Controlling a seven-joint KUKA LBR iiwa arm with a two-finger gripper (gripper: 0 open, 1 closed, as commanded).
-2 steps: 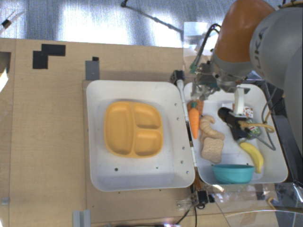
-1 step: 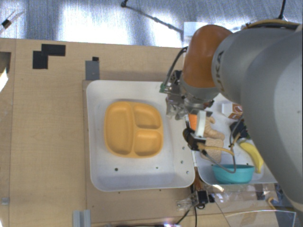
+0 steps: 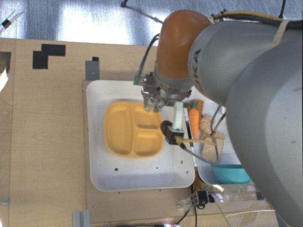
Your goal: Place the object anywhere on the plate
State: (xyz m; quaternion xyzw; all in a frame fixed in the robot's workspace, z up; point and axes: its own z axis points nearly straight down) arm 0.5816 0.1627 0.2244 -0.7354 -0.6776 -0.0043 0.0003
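Observation:
A yellow plate (image 3: 130,129) with three compartments lies in the left white bin (image 3: 137,178). My gripper (image 3: 151,104) hangs over the plate's upper right corner, under the orange wrist band. Nothing can be made out in its grasp from this angle. An orange carrot (image 3: 193,121) with a green top lies in the right bin, just past the divider, to the right of the gripper. The arm hides much of the right bin.
Beside the carrot in the right bin lie a beige lumpy object (image 3: 206,126) and a teal bowl (image 3: 230,174) at the front. Cables and a black fitting (image 3: 168,129) hang near the divider between the bins. Wooden bench surrounds the bins.

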